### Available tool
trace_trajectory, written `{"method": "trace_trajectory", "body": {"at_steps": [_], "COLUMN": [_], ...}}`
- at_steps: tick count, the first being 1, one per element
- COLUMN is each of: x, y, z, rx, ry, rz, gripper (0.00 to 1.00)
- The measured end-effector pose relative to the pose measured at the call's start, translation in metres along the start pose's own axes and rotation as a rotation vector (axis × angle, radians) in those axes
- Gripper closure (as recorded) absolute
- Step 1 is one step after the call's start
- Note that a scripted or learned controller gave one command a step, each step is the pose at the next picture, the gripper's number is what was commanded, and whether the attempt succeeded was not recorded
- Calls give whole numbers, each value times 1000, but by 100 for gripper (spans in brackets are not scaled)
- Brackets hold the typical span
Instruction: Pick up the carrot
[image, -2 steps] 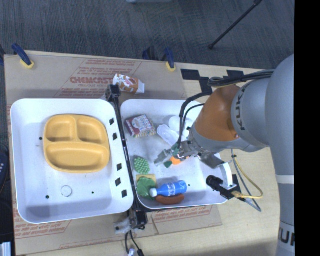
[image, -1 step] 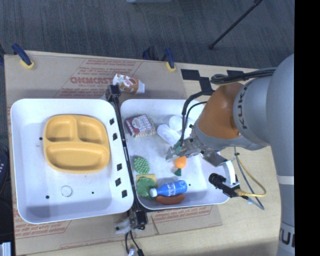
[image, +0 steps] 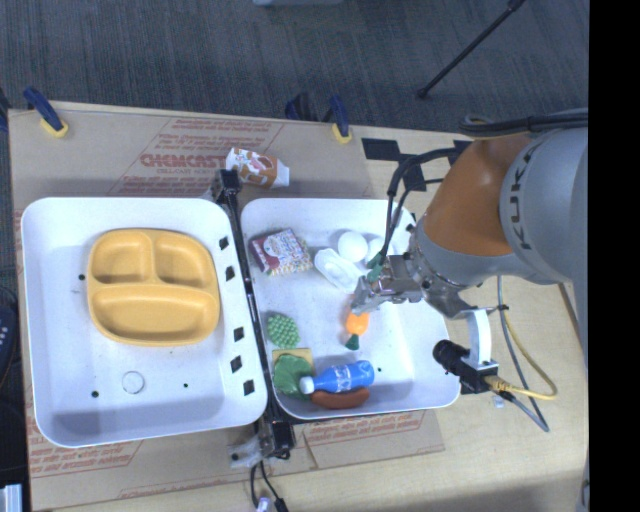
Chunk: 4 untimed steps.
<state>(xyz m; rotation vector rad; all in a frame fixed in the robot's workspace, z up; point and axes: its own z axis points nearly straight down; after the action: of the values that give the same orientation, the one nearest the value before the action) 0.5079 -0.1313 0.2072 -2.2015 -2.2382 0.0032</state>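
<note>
The carrot (image: 356, 323) is small and orange with a green top pointing toward the near side. It is in the right bin (image: 425, 392), near its middle. My gripper (image: 370, 297) hangs from the grey and orange arm directly over the carrot's far end, touching or nearly touching it. The wrist body hides the contact, so I cannot tell whether the carrot is held or lying on the bin floor.
The right bin also holds a snack packet (image: 281, 251), white items (image: 345, 257), a green round piece (image: 282, 328), and a blue bottle (image: 338, 379) over a brown sausage (image: 340, 399). A yellow divided plate (image: 152, 283) lies in the left bin (image: 60, 400). A small packet (image: 256, 167) lies behind the bins.
</note>
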Motion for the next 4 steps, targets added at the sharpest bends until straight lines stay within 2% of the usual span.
{"method": "trace_trajectory", "body": {"at_steps": [1, 2, 3, 4], "x": [0, -8, -68, -39], "y": [0, 26, 4, 12], "z": [0, 107, 115, 116], "rx": [0, 3, 1, -1], "ry": [0, 2, 1, 1], "rz": [1, -112, -542, -14], "gripper": [0, 0, 0, 0]}}
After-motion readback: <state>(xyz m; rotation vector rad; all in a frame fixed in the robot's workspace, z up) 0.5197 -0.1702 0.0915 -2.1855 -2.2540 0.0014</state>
